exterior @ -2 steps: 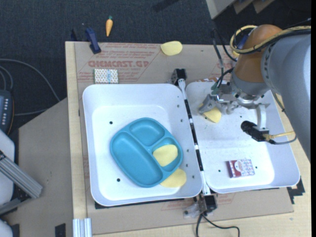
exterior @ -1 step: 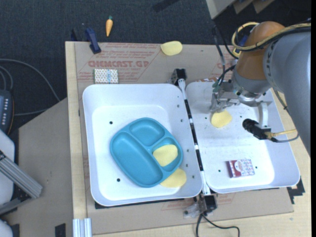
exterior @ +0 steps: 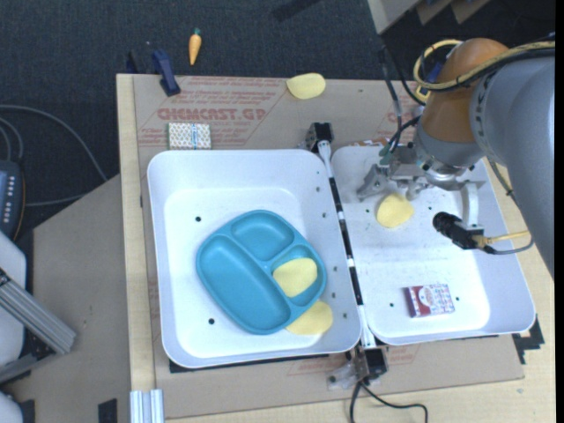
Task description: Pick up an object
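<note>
My gripper (exterior: 394, 186) hangs low over the far left part of the right bin (exterior: 493, 311), below the orange band of the arm. A yellow lemon-like piece (exterior: 394, 211) lies on the bin floor directly under and just in front of it, touching or nearly touching the gripper. A small red and white box (exterior: 429, 300) lies near the front of the same bin. In the left bin (exterior: 176, 192) sits a blue divided plate (exterior: 247, 271) with a yellow piece (exterior: 295, 276) in one compartment. Another yellow piece (exterior: 310, 320) lies at the plate's front edge.
On the bench behind the bins lie a yellow object (exterior: 306, 85), a small patterned packet (exterior: 189, 135) and a blue clip (exterior: 164, 70). A toy carrot (exterior: 195, 47) lies on the dark floor beyond. A black clamp (exterior: 319, 134) sits between the bins.
</note>
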Controlling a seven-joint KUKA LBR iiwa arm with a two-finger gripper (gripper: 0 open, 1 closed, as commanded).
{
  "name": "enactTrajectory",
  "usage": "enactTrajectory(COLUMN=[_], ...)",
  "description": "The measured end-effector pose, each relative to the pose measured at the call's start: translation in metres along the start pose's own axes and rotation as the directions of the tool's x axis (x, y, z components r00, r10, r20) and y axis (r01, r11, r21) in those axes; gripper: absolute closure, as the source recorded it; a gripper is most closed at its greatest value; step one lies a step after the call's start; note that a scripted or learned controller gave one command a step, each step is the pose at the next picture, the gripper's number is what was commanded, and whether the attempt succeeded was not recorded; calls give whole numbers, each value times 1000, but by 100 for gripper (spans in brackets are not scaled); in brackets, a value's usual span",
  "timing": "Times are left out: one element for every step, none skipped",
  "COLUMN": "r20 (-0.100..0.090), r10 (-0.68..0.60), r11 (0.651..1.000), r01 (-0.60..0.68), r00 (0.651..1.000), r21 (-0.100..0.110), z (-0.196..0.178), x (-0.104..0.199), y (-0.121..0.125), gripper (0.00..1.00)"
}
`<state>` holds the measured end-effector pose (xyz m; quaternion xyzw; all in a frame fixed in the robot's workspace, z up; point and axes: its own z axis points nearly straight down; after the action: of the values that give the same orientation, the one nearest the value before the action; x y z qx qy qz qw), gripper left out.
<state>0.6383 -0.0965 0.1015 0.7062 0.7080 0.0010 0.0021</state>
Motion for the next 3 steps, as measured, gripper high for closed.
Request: enactTrajectory(r20=[-1,3,2], r10=[3,2,2], r11=[1000,1000,1000], r01=[-3,-2,-2], r00=[1000,1000,1000], r21=[4,-3,1], z=[16,3,5], x=[-11,-12,-11], y=[-5,-2,-3], gripper=[0,100,0])
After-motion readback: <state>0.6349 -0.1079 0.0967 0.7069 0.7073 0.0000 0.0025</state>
